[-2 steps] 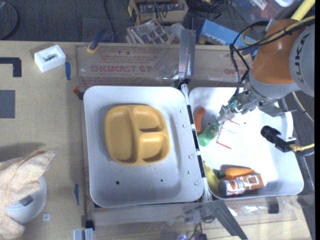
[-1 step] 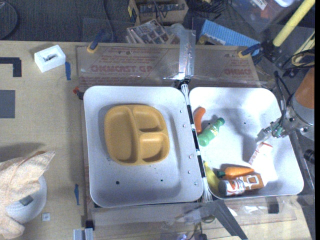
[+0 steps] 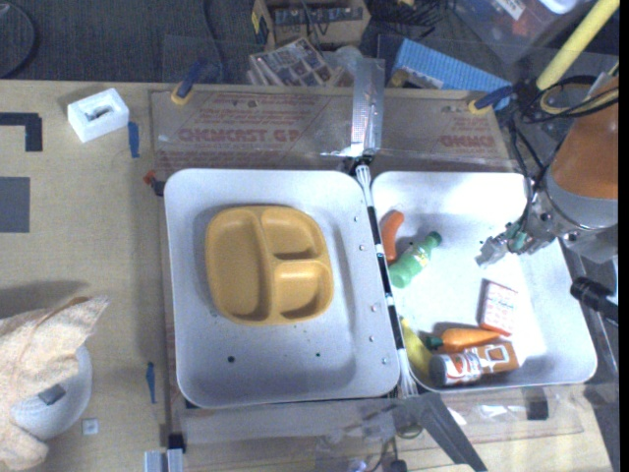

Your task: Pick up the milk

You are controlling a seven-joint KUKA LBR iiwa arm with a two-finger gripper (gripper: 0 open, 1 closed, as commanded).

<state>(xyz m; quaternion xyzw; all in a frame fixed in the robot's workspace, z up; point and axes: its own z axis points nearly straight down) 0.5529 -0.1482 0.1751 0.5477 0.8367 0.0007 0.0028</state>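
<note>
Hovering over the far right part of the right bin (image 3: pixel 580 362), the tool (image 3: pixel 506 241) hangs above bare white floor with nothing between its tips, though whether they are apart or together I cannot tell. The milk (image 3: pixel 498 306), a small flat carton, lies on the bin floor just nearer than the tool and right of the green bottle (image 3: pixel 413 260), probably lying flat because it was dropped in loose. Its long axis runs roughly far to near, leaning slightly, just beyond the carrot (image 3: pixel 472 339).
</note>
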